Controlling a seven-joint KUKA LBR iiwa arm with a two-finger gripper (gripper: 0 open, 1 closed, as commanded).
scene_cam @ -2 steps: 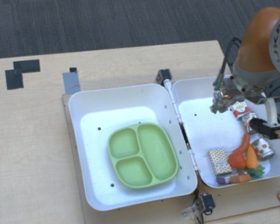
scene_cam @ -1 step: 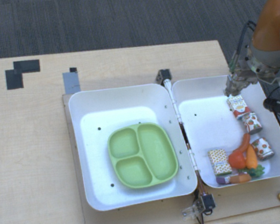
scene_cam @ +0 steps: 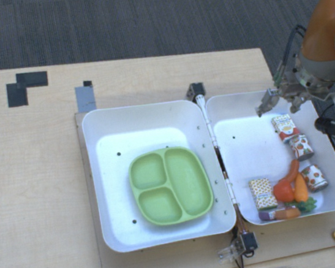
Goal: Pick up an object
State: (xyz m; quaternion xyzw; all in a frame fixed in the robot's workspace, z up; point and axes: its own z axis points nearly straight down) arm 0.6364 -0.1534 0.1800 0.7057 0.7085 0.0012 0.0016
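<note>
Nothing's grabbed yet: the tool (scene_cam: 280, 101) hangs spread and bare over the right bin's (scene_cam: 244, 150) 1 o'clock corner, with the small carton (scene_cam: 283, 125) just below and the other toys untouched.

The arm (scene_cam: 326, 33) is cut off by the right edge, so only its orange band and grey wrist are in frame. The end effector (scene_cam: 280, 101) hangs over the far rim of the right bin (scene_cam: 244, 150), too small and dark to tell how its fingers stand. In that bin's near corner, a purple piece (scene_cam: 267, 215) lies partly tucked under the patterned box (scene_cam: 262, 192), and what it is cannot be told. The labels on the three small cartons (scene_cam: 298, 148) are too blurred to read. Green leaves (scene_cam: 309, 204) peek from beneath the carrot (scene_cam: 299, 188). The table (scene_cam: 34, 198) runs out of frame at the left and bottom.
</note>
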